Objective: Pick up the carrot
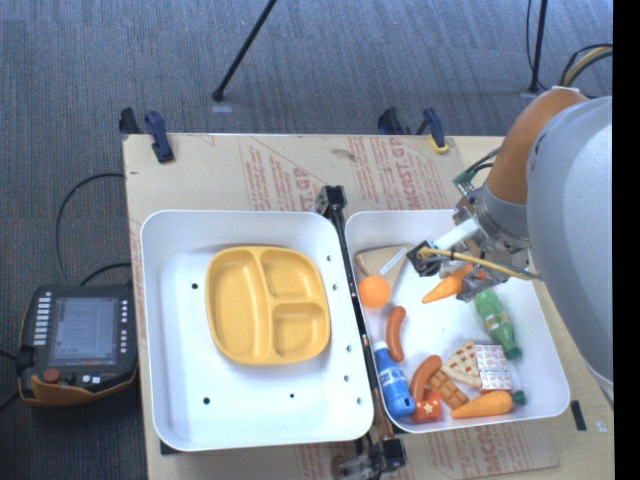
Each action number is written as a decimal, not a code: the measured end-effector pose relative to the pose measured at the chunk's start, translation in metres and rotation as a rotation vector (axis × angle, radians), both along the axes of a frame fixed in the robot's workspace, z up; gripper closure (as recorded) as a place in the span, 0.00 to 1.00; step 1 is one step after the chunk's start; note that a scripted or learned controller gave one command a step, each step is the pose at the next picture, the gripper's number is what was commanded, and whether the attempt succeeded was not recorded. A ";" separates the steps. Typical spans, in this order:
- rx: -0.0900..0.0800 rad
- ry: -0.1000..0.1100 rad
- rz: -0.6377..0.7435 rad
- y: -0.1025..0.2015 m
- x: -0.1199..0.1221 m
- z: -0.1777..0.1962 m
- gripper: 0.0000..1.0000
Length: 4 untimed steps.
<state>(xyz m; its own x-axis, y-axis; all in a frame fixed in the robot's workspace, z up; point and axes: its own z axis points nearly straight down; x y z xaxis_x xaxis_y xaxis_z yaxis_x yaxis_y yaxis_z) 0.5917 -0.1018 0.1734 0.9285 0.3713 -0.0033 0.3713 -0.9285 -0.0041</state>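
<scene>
While green bottle (pixel 497 320) touches it, carrot (pixel 446 287) lies under tool (pixel 462 266) — sausage (pixel 396 332) apart.

Tool (pixel 447 265) low, arm reaching leftward.

Both bins (pixel 160 268) white. Left one holds a yellow divided plate (pixel 268 303). Right one: orange ball (pixel 373 290), orange carrot (pixel 446 287) under my orange-banded grey wrist, second orange carrot (pixel 484 404), green bottle (pixel 496 321), blue bottle (pixel 394 381) with white cap, two red-orange sausages (pixel 397 332), tan waffle (pixel 462 364).
</scene>
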 end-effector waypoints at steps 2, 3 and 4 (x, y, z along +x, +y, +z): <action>0.001 0.003 -0.128 -0.058 -0.029 0.080 1.00; 0.004 0.006 -0.121 -0.057 -0.029 0.089 1.00; 0.001 0.001 0.169 0.032 -0.065 0.079 1.00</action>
